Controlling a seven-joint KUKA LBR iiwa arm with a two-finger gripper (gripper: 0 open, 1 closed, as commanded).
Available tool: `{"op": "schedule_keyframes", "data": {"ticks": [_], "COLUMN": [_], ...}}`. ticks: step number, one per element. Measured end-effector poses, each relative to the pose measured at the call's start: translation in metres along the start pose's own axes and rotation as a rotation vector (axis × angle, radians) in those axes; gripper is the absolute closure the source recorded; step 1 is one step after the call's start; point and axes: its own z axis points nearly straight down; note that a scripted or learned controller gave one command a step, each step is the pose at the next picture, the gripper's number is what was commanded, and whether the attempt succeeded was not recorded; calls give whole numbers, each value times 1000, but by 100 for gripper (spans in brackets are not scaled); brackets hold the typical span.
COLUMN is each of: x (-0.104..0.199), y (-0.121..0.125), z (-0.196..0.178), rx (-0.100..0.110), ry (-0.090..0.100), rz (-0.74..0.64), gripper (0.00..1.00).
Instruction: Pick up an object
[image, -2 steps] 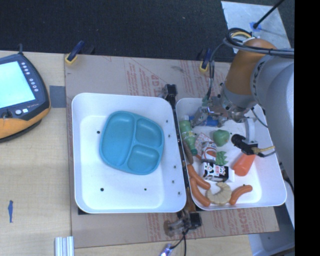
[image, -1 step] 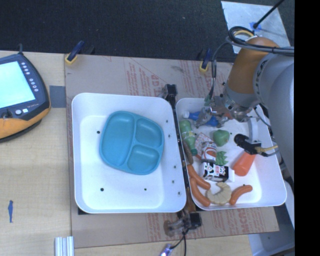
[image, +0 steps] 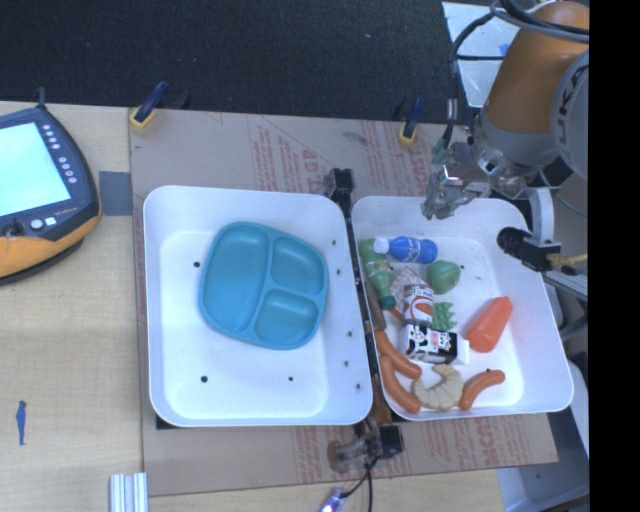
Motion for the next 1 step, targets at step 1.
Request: {"op": "schedule_keyframes", "data": {"ticks": [1], "x": [0], "y": [-1], "z": [1], "rx": [3], "ry": [0], "rz": [0], "gripper": [0]}}
